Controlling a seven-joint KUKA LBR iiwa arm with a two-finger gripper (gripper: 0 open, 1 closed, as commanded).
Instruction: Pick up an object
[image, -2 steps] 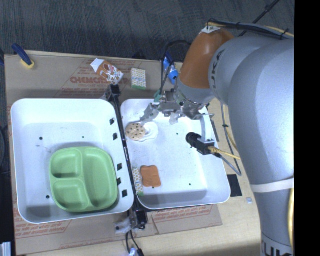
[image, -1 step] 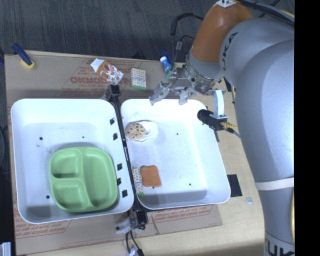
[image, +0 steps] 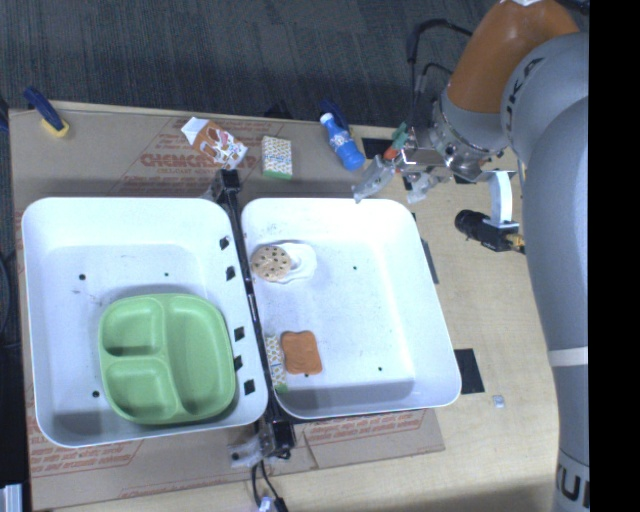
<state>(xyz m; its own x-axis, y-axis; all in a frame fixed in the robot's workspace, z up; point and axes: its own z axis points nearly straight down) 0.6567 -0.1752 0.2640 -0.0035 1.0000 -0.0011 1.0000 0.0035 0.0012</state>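
Observation:
The right bin (image: 420, 300) holds a round cookie (image: 271, 262) on a white wrapper near its far left corner. A flat orange-brown square (image: 301, 352) lies near its front left, with a small patterned packet (image: 273, 358) beside it against the left wall. My gripper (image: 392, 184) hangs above the far rim of the right bin, near its right corner. It is open, with nothing between its fingers. It is well apart from the objects in the bin.
A green divided tray (image: 165, 358) lies in the left bin (image: 50, 250). Behind the bins on the cardboard lie a blue bottle (image: 343, 142), a pale green packet (image: 277, 157), a snack wrapper (image: 213, 143) and a blue-and-yellow clamp (image: 45, 110).

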